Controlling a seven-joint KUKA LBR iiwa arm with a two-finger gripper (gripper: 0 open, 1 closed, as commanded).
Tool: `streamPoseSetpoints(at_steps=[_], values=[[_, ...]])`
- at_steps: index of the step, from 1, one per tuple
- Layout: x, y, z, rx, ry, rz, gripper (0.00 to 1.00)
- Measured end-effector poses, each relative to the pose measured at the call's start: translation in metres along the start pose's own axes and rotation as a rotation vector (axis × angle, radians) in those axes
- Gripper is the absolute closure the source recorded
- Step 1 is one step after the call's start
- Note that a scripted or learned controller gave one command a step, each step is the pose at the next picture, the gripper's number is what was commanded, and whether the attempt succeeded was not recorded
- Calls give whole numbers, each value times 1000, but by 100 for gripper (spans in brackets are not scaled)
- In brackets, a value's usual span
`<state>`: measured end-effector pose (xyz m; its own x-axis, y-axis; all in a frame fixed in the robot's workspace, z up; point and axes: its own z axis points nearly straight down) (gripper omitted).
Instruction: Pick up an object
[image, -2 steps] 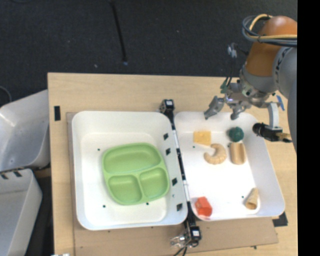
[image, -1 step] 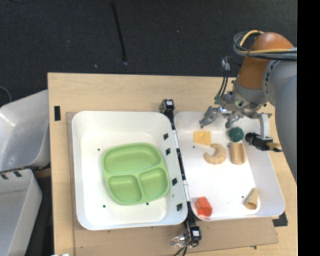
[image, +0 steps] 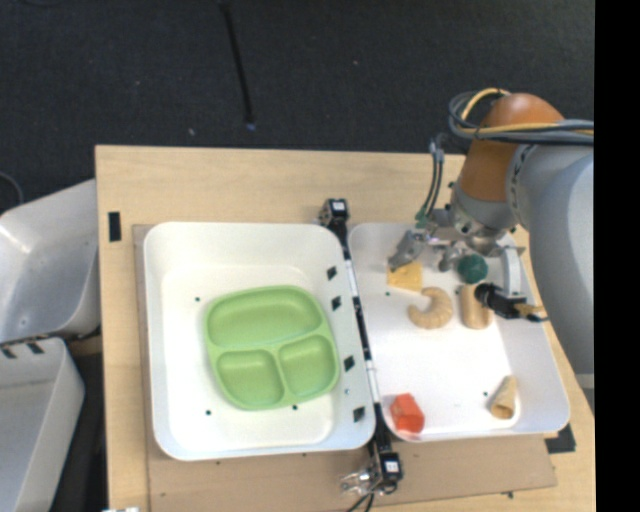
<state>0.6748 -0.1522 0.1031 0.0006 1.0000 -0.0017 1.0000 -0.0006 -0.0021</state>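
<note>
White bins (image: 160, 300), two; one green tray (image: 270, 346); one orange block (image: 406, 414).

Robot lab setup, no question.

My arm (image: 510, 160) works at a plywood bench (image: 250, 170) holding two shallow white bins (image: 160, 330) clipped side by side, cables (image: 500, 105) looping off the wrist, dark carpet (image: 150, 70) behind, and toy food plus a green divided tray (image: 270, 345) as test props.
</note>
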Motion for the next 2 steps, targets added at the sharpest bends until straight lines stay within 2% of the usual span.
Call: streamPoseSetpoints(at_steps=[1,2], values=[[-1,2,-15,-7,-3,-1,100],[-5,7,-60,-7,0,-2,100]])
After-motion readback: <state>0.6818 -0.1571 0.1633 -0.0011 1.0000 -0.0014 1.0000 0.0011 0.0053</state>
